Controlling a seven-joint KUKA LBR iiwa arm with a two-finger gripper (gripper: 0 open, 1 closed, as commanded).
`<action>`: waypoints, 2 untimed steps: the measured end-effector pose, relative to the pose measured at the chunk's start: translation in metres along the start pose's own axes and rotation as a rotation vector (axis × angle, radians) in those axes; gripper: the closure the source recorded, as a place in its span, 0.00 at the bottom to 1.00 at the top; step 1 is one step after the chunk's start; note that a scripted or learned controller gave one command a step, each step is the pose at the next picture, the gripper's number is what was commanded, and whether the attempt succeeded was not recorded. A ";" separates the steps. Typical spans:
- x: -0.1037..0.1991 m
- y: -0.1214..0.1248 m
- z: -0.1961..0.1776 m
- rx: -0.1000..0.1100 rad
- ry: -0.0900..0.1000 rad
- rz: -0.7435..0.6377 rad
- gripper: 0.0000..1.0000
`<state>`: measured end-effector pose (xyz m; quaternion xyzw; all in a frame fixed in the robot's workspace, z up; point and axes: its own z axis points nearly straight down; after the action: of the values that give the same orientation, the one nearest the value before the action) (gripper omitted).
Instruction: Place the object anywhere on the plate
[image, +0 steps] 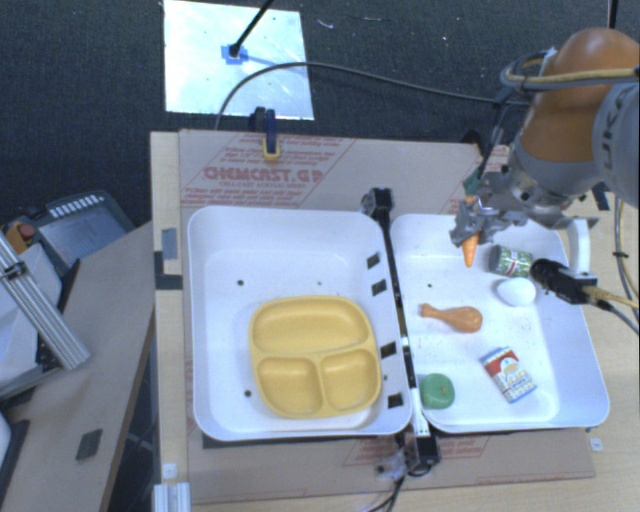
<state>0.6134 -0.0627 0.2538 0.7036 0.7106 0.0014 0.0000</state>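
Gripping a small orange carrot (469, 250) between its fingers, the gripper (470, 228) is hanging over the far end of the right bin (590, 400).

The carrot is pointing tip-down from the pinching jaws, lifted off the bin floor, with the grey arm (575, 110) reaching in from the right. Just beside it in the same bin, a small can (512, 262) and a white egg (516, 292) are lying close together; a toy drumstick (453, 316) is resting mid-bin, a red-and-white carton (509, 374) and a green round item (436, 390) are sitting nearer the front. Well apart, the yellow divided plate (312, 352) is waiting in the left bin (215, 240).
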 end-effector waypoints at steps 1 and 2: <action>0.056 -0.008 0.013 0.001 0.000 0.000 1.00; 0.116 -0.002 0.012 0.000 0.000 0.000 1.00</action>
<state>0.6102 0.0532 0.2421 0.7036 0.7106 0.0015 0.0002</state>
